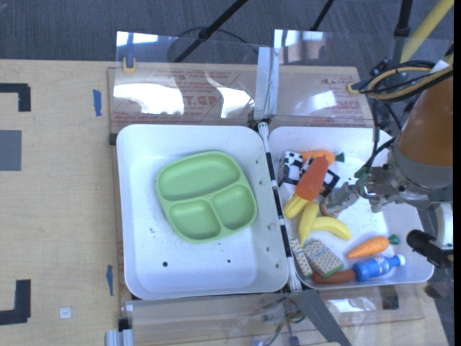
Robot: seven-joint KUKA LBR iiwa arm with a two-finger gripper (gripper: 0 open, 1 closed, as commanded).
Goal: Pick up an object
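The right bin (408, 225) holds a jumble of toys. Among them are a yellow banana bunch (319, 223), an orange-red tube-shaped toy (311, 179) and a black-and-white checkered item (292, 164). Along the front lie an orange carrot (368, 247), a blue bottle (375, 267) and a speckled block (323, 257). My gripper (338, 198) hangs low in the middle of this bin, just right of the orange-red toy and above the bananas. Nothing is visibly held in it.
The left bin (140, 164) carries a green divided plate (207, 194). The grey arm with its orange band (432, 132) covers the right bin's right side. Clear panels stand behind both bins, and a wooden bench (50, 193) spreads to the left.
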